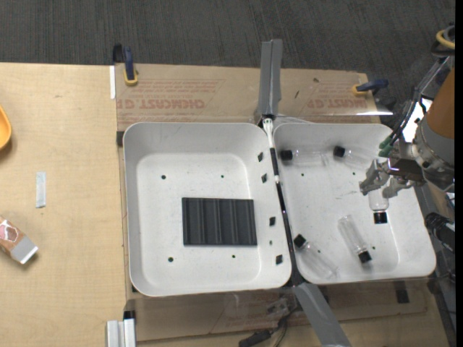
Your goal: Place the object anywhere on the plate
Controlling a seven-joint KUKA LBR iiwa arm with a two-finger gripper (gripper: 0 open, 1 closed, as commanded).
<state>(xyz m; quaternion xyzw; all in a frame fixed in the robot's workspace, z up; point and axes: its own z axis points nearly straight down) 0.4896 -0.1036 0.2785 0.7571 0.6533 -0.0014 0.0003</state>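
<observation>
The plate point(218, 221) is a dark ribbed rectangle lying flat in the middle of the left bin point(145, 194). Several clear vials with black caps lie in the right bin point(412, 266). One vial point(312, 156) is at the back left and another point(353, 157) at the back centre. A third vial point(354, 238) lies near the front and a fourth point(316, 257) at the front left corner. My gripper point(381, 185) hangs over the right bin's right half. A small vial point(379, 210), black cap downward, sits directly under it. Whether it is gripped is unclear.
A metal divider bar point(271, 85) runs between the two bins. Clamps point(129, 65) point(369, 87) hold cardboard behind the bins. On the bench at the left are an orange item point(3, 127), a small grey strip point(40, 189) and a wrapped packet point(16, 241).
</observation>
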